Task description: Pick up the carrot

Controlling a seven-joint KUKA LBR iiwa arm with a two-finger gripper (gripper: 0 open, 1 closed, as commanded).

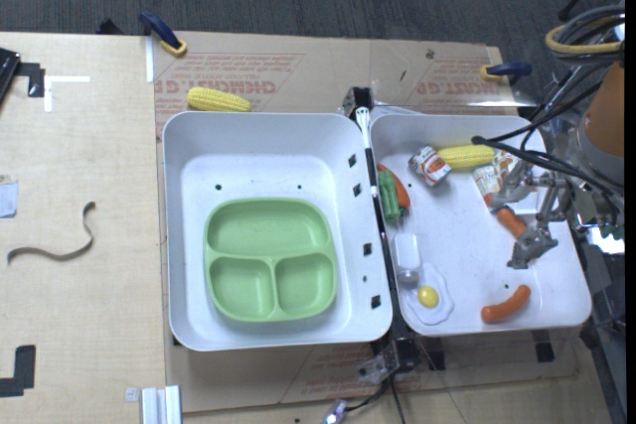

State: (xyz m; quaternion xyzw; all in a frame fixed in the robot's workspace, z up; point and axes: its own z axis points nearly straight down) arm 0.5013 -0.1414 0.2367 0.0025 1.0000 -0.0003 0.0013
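Two bins: the left bin (175, 213) holds a plate (270, 259); the carrot (390, 192) lies along the right bin's (467, 258) left wall. The gripper (527, 248) hangs near its right edge, clenched or released I cannot tell. Best approach: cross left and straddle the carrot, clear of the wall.

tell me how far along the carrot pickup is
Done: the arm has reached into the right bin, and the claw sits near its right side. In hand: nothing visibly gripped; whether the claw is open or shut can't be told. Left: the carrot lies against the bin's left wall, well apart from the claw, so the move across, the grasp and the lift all remain.
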